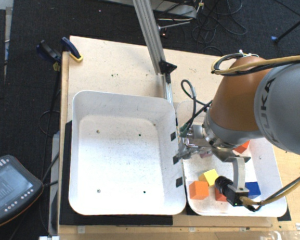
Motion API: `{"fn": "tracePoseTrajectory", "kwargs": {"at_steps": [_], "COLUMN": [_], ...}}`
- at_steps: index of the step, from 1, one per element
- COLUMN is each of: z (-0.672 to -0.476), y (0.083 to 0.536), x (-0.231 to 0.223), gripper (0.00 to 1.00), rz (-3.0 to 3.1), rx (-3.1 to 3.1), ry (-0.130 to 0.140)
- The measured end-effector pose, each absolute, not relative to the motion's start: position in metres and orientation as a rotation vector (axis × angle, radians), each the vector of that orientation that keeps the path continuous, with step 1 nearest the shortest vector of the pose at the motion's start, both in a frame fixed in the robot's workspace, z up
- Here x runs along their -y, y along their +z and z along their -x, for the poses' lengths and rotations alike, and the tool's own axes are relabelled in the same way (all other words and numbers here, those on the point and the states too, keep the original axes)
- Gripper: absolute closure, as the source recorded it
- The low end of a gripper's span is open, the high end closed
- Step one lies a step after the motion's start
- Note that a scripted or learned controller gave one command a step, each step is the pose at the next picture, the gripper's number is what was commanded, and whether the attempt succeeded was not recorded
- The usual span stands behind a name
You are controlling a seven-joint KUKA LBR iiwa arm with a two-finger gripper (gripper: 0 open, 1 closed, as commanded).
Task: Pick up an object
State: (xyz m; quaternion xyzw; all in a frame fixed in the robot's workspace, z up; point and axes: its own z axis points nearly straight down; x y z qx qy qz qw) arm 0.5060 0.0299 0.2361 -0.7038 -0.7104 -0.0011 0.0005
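- In the camera view, you see the arm (256, 100) reach in from the right. Its orange and grey wrist hangs over the right bin (272, 208) and hides much of that bin's floor.
- The tool (193, 146) sits low under the wrist, by the right bin's left wall, close to the seam with the left bin (121, 151). You cannot tell whether it is released or clenched, and nothing shows as grasped.
- Your candidate things all lie in the right bin, toward its near end.
- The yellow block (208, 177) is turned cornerwise to the bin's walls, with one corner pointing toward the near rim. It looks about cubic, so no long axis reads.
- The orange block (198, 189) lies just beside the yellow one, on its near-left side. It sits roughly square to the bin wall and is also about cubic.
- The blue block (253, 188) is further right and partly covered, so you cannot tell its long axis.
- A red block (242, 147) peeks out under the wrist's edge, and its heading is hidden.
- Large dark letters run along the arm's grey casing. They are partly cut off, with a U and a K legible.
- Off the table (118, 62), at lower left, a pendant (3, 190) shows a screen, but its writing is too small to read.
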Motion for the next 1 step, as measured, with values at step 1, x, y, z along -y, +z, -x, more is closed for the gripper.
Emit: {"fn": "tracePoseTrajectory", "kwargs": {"at_steps": [1], "z": [-0.4926], "y": [0.2420], "x": [-0.0784], "gripper": [1.00], "rz": [2.210], "rx": [2.230], "ry": [-0.002]}}
